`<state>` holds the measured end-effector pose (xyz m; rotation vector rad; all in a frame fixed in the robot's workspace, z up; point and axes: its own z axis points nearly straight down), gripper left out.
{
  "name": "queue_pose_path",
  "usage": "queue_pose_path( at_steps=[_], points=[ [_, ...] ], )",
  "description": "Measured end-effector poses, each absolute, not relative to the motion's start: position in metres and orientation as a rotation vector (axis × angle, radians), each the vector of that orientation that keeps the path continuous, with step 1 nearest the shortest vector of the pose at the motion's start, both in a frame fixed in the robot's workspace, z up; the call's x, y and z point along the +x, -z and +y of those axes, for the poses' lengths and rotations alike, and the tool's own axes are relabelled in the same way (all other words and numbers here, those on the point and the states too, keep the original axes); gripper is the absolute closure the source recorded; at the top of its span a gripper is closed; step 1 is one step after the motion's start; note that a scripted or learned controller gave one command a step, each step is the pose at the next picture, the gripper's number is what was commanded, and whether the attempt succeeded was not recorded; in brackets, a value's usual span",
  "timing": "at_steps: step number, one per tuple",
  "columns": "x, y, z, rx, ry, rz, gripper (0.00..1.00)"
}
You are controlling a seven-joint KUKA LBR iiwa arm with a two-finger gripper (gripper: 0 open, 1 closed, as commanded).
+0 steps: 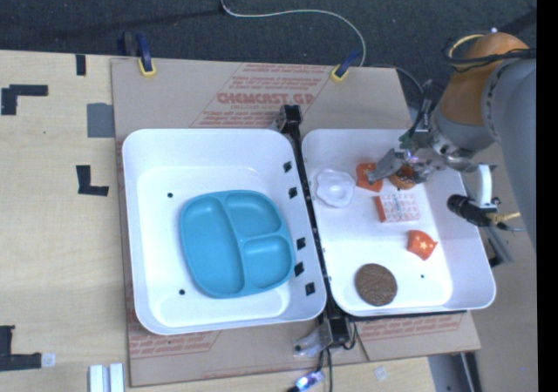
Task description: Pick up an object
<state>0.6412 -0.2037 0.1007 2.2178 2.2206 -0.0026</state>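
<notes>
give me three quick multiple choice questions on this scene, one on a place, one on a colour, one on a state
1. Where is the divided plate?
A. left bin
B. right bin
C. on the cardboard

2. What colour is the divided plate?
A. red
B. blue
C. green

3. How does the round brown disc lie?
A. flat on the bin floor
B. leaning on the bin wall
C. stacked on the plate

Answers:
1 A: the divided plate sits in the left bin.
2 B: it is light blue all over.
3 A: the round brown disc lies flat in the right bin, apart from the hand.
</notes>
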Motion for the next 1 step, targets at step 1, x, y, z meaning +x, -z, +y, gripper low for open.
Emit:
queue_pose_path(
  at_steps=[1],
  points=[
    [0.6467, -0.0955, -0.2051, 2.21, -0.007, 2.217, 0.0]
  ],
)
